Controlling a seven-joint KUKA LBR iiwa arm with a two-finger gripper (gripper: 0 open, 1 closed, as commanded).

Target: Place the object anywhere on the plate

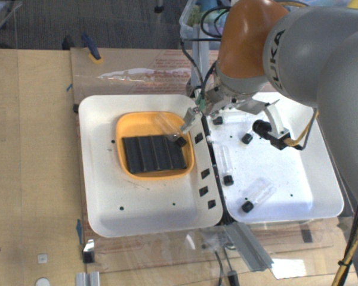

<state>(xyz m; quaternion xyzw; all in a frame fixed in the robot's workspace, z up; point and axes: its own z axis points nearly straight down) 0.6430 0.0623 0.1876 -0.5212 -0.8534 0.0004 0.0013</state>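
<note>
My pincer point(180, 137) hovers over the yellow rounded-square plate point(126, 130), at its right edge. A clear plastic tube point(167, 124) lies just left of it, above the plate. Whether I grip it, I cannot tell.

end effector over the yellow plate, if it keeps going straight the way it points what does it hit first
Most likely the black ridged block lying on the yellow plate. The end effector points down-left at the block's upper right corner; how high it sits is unclear.

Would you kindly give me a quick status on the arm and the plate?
Gripper low over the yellow plate, at its right rim. Dark ridged block lying on the plate. Small clear and black bits in the right bin.
</note>
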